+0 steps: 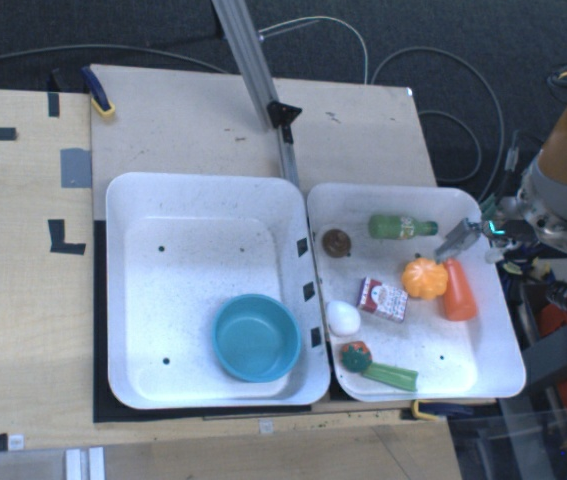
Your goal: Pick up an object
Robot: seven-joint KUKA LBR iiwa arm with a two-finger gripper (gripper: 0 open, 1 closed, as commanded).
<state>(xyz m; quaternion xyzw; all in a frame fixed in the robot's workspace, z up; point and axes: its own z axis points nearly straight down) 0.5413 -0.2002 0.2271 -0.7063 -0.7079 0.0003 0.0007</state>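
Look first at the front of the right white bin (pixel 503 368), where a green stick-shaped toy with a red and green ball end (pixel 375 368) lies near the front wall, and a small white egg-shaped thing (pixel 343 318) sits just beside the wall between the two bins. In the left white bin (pixel 123 268) you have a round blue bowl (pixel 256 337) near the front. Going further back in the right bin, a little red and white box (pixel 382 299) lies in the middle, and next to it a round orange fruit toy (pixel 425 279) is touching a long orange-red carrot-shaped toy (pixel 458 290). The gripper (pixel 460 236) sits just behind those two orange things, at the bin's right side, and you cannot tell how it is set from here. Nothing is seen held in it. Further back are a small brown ball (pixel 336 243) and a green bottle lying on its side (pixel 401 227). Watch out: the orange fruit and the carrot are pressed together, so a grab here may push one away, or the round fruit may roll and slip out. The bin's right wall is close too, and the gripper could bump it.
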